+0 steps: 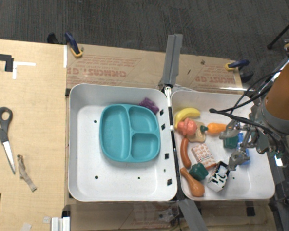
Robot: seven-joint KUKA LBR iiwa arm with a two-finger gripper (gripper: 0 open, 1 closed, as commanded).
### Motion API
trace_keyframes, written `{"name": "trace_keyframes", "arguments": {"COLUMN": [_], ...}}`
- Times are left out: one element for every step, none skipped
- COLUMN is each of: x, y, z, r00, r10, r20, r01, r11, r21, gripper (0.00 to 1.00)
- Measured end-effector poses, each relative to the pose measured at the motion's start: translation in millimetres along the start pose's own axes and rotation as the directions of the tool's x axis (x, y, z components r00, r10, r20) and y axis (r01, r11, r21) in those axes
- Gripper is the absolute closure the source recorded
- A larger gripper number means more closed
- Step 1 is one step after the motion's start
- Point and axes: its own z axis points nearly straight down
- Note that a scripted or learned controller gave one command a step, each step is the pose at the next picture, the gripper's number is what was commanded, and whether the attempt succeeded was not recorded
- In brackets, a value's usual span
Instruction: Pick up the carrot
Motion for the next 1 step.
{"name": "trace_keyframes", "arguments": {"x": [-56.2], "y": [-9.9], "z": [-8.3], "r00": [0.977], "r10": [0.215], "r20": [0.004], "r01": [-0.215], "r11": [0.977], "r21": [0.0], "gripper": [0.0]}}
